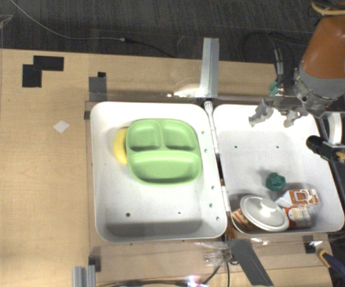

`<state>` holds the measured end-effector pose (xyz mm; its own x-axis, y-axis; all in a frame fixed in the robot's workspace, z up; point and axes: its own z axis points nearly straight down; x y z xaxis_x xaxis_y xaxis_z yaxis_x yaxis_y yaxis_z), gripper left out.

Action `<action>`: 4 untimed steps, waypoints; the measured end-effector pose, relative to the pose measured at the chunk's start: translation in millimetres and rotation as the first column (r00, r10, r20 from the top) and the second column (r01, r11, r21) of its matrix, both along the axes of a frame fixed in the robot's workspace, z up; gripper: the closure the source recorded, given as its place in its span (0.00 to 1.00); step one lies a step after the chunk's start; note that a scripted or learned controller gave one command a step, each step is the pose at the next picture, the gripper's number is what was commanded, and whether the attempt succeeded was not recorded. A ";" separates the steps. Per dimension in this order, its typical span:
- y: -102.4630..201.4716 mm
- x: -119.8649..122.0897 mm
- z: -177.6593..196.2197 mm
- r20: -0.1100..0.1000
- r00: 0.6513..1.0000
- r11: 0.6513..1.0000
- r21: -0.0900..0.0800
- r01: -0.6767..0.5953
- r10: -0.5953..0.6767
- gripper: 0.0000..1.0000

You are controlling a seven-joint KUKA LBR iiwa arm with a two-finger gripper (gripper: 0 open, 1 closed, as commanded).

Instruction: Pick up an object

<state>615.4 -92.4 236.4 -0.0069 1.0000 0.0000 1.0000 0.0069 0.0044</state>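
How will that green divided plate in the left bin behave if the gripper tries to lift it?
The green plate looks like rigid moulded plastic, so probably stiff and light. Its wide, shallow shape likely offers only the rim to pinch, and the glossy surface may slip. It lies partly over a yellow object, so it might rock when pushed.

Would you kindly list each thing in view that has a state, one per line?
claw: open, nothing between its fingers, over the right bin's far edge.
green divided plate: right side up in the left bin, nothing in its compartments.
yellow object: partly hidden under the plate's left edge.
metal lid: lying flat, near corner of the right bin.
small carton: lying on its side.
teal object: resting loose.
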 end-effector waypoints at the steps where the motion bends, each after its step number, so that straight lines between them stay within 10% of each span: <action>1: -21.2 -32.1 -4.1 -0.003 0.946 0.946 0.000 0.325 -0.325 0.00; 3: -37.4 -122.9 -147.2 0.014 0.998 0.998 -0.002 0.062 -0.062 0.00; 4: -14.9 -127.4 -107.6 -0.001 0.997 0.997 0.000 0.080 -0.080 0.00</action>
